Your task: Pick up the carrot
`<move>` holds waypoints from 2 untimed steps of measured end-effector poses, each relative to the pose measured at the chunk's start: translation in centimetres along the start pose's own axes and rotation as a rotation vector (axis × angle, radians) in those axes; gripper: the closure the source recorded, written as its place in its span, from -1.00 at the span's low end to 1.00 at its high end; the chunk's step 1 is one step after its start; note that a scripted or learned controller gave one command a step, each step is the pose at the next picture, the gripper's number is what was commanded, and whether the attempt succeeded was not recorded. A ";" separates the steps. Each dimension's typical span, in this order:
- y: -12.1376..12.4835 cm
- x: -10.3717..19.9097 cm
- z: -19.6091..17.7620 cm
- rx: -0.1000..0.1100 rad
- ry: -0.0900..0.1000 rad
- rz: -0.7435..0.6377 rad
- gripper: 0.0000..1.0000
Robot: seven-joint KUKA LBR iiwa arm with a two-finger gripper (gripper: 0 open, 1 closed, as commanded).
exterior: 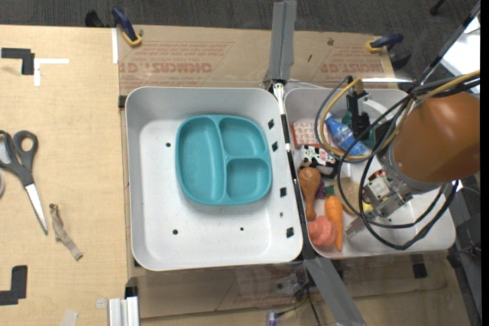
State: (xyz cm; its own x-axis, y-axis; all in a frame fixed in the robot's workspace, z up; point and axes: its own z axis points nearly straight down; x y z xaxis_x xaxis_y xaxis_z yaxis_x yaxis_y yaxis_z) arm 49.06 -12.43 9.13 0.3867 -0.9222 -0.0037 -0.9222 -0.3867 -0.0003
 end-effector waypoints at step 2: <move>0.0 -3.5 0.1 -0.002 0.000 -0.055 -1.00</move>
